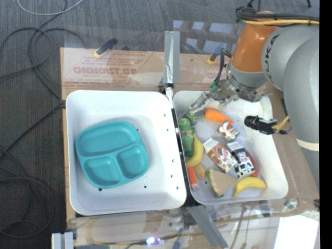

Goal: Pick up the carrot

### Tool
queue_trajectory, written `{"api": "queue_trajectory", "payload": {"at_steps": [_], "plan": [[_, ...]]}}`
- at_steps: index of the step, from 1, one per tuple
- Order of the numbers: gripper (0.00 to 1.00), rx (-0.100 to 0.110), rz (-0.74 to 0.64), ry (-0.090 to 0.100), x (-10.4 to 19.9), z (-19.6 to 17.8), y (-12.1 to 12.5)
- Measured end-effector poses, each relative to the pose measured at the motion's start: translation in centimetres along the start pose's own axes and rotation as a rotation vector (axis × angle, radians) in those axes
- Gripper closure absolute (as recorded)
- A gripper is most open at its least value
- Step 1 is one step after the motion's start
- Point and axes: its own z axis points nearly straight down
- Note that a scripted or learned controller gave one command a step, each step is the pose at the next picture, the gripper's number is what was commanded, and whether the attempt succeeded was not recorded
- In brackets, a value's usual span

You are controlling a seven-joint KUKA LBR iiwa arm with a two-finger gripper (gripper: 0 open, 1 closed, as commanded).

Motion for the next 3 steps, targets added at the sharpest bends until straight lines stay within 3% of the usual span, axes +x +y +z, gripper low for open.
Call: {"api": "queue_trajectory", "payload": {"at_steps": [1,3], "plan": [[0.00,-0.040,-0.013,-0.011,-4.13,2.53,1.10],[0.00,-0.045,-0.014,-0.007,-5.05,3.07,1.25]]}}
